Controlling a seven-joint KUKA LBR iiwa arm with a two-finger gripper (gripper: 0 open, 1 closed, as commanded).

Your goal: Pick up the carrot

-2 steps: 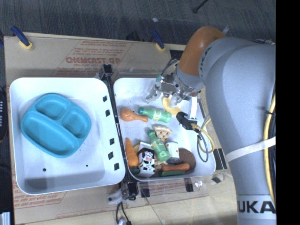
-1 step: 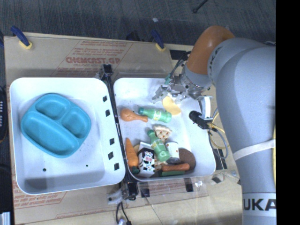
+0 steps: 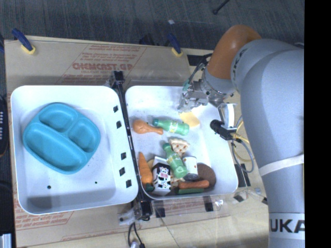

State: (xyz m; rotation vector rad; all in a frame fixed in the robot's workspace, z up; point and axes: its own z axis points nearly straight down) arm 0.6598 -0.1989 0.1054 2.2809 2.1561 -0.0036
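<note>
The carrot (image 3: 145, 169) is a short orange cone lying along the left wall of the right bin (image 3: 155, 94), near its front, with the tip pointing to the back. My gripper (image 3: 187, 100) hangs over the back of that bin, well behind and to the right of the carrot. It sits just above a pale yellow piece (image 3: 191, 119) and nothing shows in its grasp.
Beside the carrot lie a black-and-white carton (image 3: 163, 175), a green bottle (image 3: 176, 164), a pizza slice (image 3: 179, 146), a brown item (image 3: 205, 171) and a sausage (image 3: 194, 185). Farther back are a drumstick (image 3: 145, 127) and another green bottle (image 3: 170, 125). The left bin holds a blue tray (image 3: 61, 136).
</note>
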